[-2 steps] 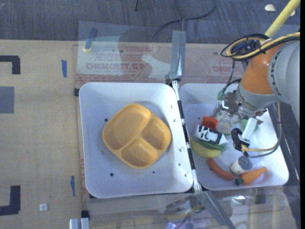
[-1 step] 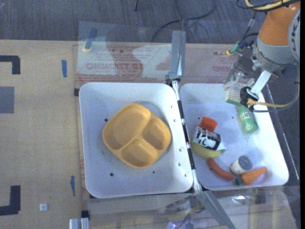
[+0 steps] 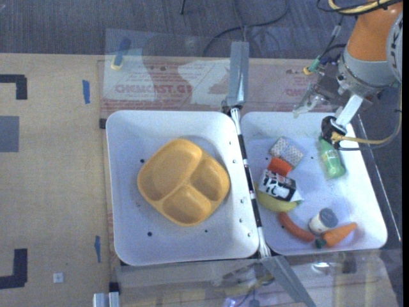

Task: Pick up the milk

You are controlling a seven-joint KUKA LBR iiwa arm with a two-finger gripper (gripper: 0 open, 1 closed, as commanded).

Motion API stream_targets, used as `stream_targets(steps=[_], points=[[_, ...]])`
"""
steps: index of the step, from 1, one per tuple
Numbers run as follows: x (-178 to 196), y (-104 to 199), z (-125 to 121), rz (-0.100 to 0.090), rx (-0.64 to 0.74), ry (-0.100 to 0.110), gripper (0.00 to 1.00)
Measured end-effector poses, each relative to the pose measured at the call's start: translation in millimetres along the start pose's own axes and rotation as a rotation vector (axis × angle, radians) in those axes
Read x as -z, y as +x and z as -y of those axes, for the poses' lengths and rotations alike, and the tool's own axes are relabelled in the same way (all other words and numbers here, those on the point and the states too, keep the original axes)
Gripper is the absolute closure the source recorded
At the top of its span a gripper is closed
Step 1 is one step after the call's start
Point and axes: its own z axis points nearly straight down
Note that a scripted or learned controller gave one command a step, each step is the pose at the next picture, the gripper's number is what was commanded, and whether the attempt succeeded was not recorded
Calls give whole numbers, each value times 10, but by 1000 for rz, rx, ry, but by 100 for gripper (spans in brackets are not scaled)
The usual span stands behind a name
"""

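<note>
Starting at the left, a yellow divided plate (image 3: 183,181) is seen lying in the left bin (image 3: 121,235), with nothing of the task about it. In the right bin (image 3: 374,226) the clutter is gathered: a small carton with black-and-white markings and an orange-red top, taken to be the milk (image 3: 279,182), lies toward the left side of that bin, resting partly on a banana (image 3: 276,203). A checked packet (image 3: 286,150) is found just beyond it, a carrot (image 3: 339,234) and a small grey-capped jar (image 3: 323,220) toward the near right, and a green bottle (image 3: 331,160) at the far right. The gripper (image 3: 307,102) is held above the far edge of the right bin, well apart from the milk; whether it is parted or closed cannot be told, and nothing is seen in it. The step in hand is judged to be the approach, with no grasp made. For the next move, the gripper would need to be brought nearer and leftward over the carton, then lowered with room kept from the packet and banana.
</note>
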Motion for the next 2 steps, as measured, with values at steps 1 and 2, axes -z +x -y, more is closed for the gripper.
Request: stream_targets(steps=[1, 2], points=[[1212, 476, 254, 0, 120, -1, 0], [-171, 746, 323, -1, 136, 1, 0]])
